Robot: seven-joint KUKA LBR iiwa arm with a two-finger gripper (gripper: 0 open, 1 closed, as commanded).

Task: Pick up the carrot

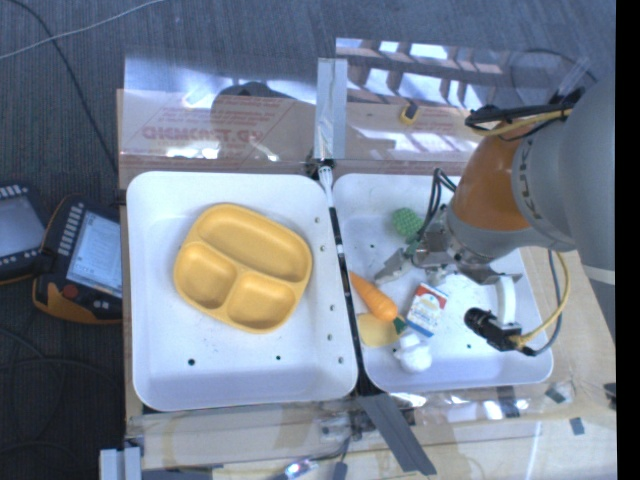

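Claw [418, 258] in right bin [520, 368], near carrot [372, 295]; can't tell if open, nothing visibly held.

I saw the arm [530, 183] reaching in from the right, wrist bent down, end effector [418, 258] low, fingers spread, nothing between them.
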